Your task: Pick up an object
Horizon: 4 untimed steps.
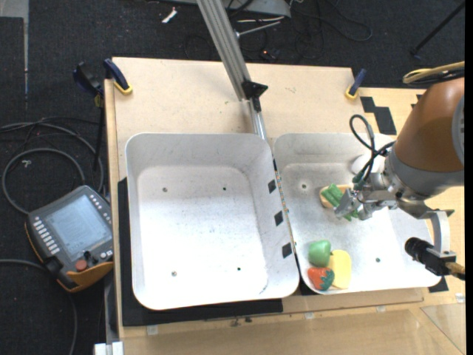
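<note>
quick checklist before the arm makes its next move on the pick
1. Tool is over the right bin: ok.
2. Tool is at a target: ok, it sits right beside the yellow and green toy.
3. Toy seen between the fingers: cannot tell, the tool hides the contact.
4. Other toys out of the way: ok, the green toy, yellow toy and red toy lie apart near the bin's front corner.
5. Space to the divider between the bins: ok, the tool is clear of it.
</note>
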### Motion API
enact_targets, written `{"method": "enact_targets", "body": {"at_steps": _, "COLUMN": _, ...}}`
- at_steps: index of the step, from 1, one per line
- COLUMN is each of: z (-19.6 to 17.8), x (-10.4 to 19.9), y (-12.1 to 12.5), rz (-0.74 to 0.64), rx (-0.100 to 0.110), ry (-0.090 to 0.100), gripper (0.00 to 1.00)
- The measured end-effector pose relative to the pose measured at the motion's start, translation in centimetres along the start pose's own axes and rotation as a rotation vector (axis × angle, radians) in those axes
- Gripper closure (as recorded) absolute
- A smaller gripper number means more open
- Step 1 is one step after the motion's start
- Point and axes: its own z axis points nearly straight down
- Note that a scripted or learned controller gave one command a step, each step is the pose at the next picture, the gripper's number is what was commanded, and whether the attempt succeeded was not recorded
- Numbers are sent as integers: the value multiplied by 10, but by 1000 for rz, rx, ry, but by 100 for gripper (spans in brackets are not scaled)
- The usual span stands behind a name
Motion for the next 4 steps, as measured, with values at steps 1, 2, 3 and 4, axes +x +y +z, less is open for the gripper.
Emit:
{"method": "enact_targets", "body": {"at_steps": 1, "z": -3, "x": 0, "y": 0, "rz": 1, "rx": 4, "ry": 1, "gripper": 100}}
{"method": "enact_targets", "body": {"at_steps": 2, "z": 1, "x": 47, "y": 20, "rz": -5, "rx": 4, "ry": 3, "gripper": 100}}
{"method": "enact_targets", "body": {"at_steps": 3, "z": -15, "x": 92, "y": 50, "rz": -4, "rx": 2, "ry": 4, "gripper": 100}}
{"method": "enact_targets", "body": {"at_steps": 4, "z": -28, "x": 138, "y": 81, "rz": -5, "rx": 2, "ry": 3, "gripper": 100}}
